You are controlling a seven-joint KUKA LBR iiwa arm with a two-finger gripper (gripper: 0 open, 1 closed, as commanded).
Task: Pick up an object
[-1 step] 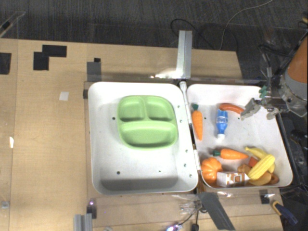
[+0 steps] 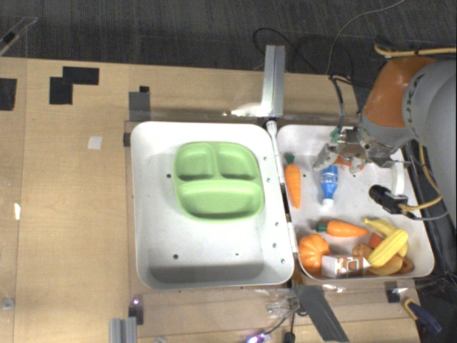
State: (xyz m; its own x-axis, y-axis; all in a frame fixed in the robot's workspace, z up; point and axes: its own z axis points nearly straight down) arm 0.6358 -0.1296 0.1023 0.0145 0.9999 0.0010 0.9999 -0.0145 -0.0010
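Bottle [image 2: 328,185] lies lengthwise toward the hand [image 2: 341,156], cap nearest it.

A single fixed camera hangs above the bench [image 2: 64,191] and looks down at a slant, far enough off to take in both white bins whole. The left bin [image 2: 150,213] sits mid-frame and the right bin [image 2: 307,138] beside it toward the right. The bench's far edge and a strip of dark floor [image 2: 143,13] lie along the top. The arm [image 2: 421,91] enters from the right edge.
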